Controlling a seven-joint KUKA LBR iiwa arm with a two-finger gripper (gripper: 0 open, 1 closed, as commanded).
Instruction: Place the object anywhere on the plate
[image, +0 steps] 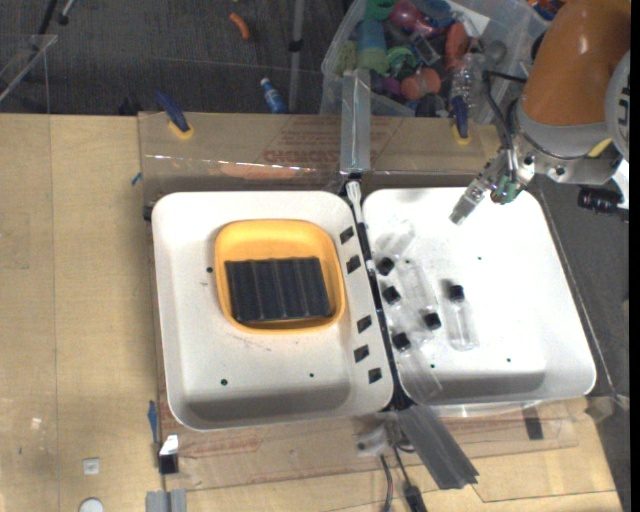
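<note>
Gripper hangs over the right bin's far edge, with the clear bottles below it and the plate in the other bin

The gripper (468, 208) sits above the far part of the right bin (560, 350), its slim tip pointing down and toward the left; whether it is parted or closed I cannot tell, and nothing shows in it. The likely object, a clear bottle with a black cap (458, 315), lies flat near the bin's middle, nearer the camera than the gripper, its long axis running roughly near to far with the cap at the far end. More clear black-capped bottles (400, 290) lie beside the divider. The yellow plate (280, 275), bearing a dark ribbed block (277, 290), sits in the left bin (190, 380), well left of both. Judging by this, pickup has not begun
</note>
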